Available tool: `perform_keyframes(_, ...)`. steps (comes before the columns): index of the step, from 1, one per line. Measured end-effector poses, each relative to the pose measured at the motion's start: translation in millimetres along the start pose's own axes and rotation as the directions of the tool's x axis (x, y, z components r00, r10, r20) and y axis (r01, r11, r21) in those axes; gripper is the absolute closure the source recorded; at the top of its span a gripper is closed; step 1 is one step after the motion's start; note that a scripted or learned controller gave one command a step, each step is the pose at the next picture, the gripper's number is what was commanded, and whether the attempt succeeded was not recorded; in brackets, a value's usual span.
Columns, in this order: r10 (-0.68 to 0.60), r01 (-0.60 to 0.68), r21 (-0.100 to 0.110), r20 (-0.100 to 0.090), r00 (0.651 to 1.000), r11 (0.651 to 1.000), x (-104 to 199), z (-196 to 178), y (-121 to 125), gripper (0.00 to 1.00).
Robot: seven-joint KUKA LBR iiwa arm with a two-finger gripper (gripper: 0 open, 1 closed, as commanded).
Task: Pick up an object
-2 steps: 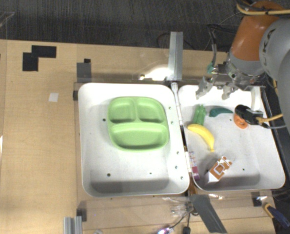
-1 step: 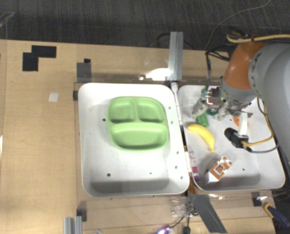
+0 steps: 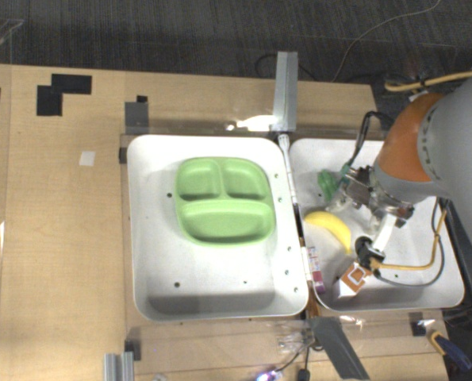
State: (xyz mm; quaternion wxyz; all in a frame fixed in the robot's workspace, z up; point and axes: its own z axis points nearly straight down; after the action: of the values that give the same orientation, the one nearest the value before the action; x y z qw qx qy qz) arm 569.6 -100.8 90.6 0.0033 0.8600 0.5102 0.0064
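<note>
In the right bin (image 3: 426, 296), the gripper (image 3: 348, 194) — finger state indiscernible — hangs beside a smooth curved banana (image 3: 331, 227).

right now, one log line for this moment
arm: over right bin | gripper: near green object | banana: in bin | green tray: left bin

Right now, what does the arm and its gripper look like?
The arm is bulky and grey with an orange band above the wrist. The gripper end is metallic grey with black parts, and black and yellow cables loop beside it.
</note>
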Motion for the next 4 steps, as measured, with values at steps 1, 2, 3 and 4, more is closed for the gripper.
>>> perform_keyframes(1, 0.018, -0.018, 0.008, 0.006, 1.000, 1.000, -28, -87, 19, 0.00)
perform_keyframes(2, -0.033, 0.033, 0.010, 0.007, 0.999, 0.999, -26, -3, 54, 0.00)
perform_keyframes(3, -0.041, 0.041, 0.007, 0.006, 0.999, 0.999, -24, -14, 54, 1.00)
perform_keyframes(4, -0.042, 0.042, 0.007, 0.006, 0.999, 0.999, -24, -14, 54, 0.00)
